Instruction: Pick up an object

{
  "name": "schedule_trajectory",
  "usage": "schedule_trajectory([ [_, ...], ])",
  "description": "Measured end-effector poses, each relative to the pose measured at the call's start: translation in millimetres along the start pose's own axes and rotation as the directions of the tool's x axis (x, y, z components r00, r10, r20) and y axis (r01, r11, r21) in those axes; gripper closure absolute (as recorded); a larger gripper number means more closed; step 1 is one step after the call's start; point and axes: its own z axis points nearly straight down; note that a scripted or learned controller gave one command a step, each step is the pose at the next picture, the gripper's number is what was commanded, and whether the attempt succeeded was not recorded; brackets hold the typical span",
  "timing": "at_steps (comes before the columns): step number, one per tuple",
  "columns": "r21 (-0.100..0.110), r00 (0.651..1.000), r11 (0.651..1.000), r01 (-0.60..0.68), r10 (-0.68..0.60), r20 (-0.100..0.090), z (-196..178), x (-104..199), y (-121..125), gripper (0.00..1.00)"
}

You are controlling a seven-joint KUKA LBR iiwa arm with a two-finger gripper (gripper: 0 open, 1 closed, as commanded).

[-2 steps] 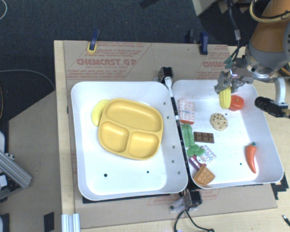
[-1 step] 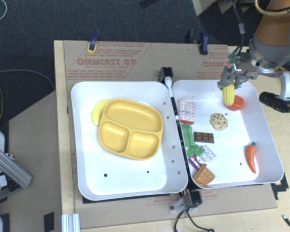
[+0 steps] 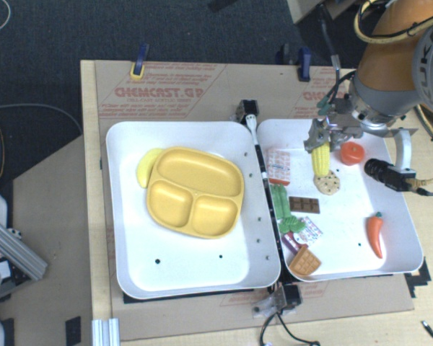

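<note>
The grey arm's two-finger gripper (image 3: 322, 141) sits low in the right white bin (image 3: 400, 254), its fingers clamped on the top of a yellow toy corn cob (image 3: 320, 160) that hangs upright just above a round speckled cookie (image 3: 327, 184). A red toy tomato (image 3: 352, 153) lies just beside it. To do this well, I judge the lift should go straight up and slowly, since the grip is near the cob's end and it may swing or slip. The brown board (image 3: 166, 89) under the bins reads "CHEMCAST" in red print

Dark carpet floor (image 3: 50, 27) around cardboard-topped bench (image 3: 202, 85)
</note>
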Motion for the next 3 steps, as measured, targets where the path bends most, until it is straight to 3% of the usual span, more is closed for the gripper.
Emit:
schedule_trajectory([
  [2,-0.001,1.000,1.000,-0.004,0.004,0.002,5,5,-13,1.00],
  [3,-0.009,1.000,1.000,-0.003,0.003,0.003,-16,5,-9,1.00],
])
